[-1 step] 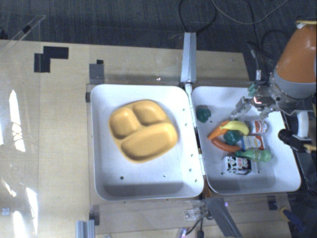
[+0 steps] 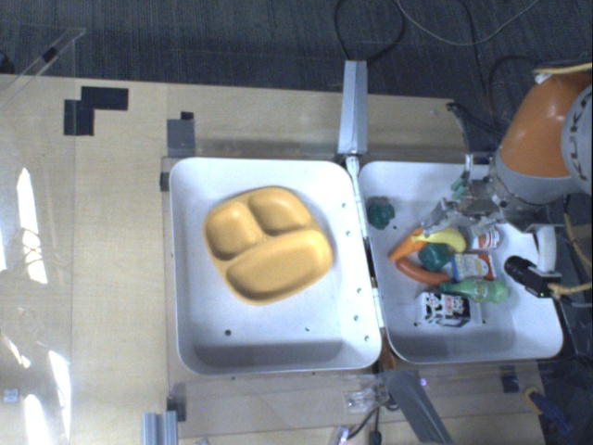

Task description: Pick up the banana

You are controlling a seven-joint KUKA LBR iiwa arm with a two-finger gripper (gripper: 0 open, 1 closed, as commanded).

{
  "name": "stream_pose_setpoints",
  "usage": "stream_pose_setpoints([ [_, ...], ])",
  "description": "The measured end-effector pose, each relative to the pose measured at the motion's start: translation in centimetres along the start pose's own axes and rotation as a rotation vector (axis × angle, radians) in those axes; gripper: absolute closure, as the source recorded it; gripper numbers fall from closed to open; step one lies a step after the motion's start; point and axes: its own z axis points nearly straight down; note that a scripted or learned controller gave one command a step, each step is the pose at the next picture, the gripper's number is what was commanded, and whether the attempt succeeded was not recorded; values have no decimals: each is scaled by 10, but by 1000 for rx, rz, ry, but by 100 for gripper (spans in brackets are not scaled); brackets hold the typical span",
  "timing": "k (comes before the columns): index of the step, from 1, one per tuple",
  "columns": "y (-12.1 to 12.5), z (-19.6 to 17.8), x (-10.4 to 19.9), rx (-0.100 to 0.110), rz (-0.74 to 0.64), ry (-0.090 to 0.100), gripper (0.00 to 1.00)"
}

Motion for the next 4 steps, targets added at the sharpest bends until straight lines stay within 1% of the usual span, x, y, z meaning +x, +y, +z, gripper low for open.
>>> stream_pose_setpoints([
  [1,6,68,-4,-10,-51,-1,0],
  [2,-22,68,-30,-7,32,4,0],
  [3,-21,57,-33,-14,35,1,100],
  [4,-38,68,-13,-10,604,2,100],
])
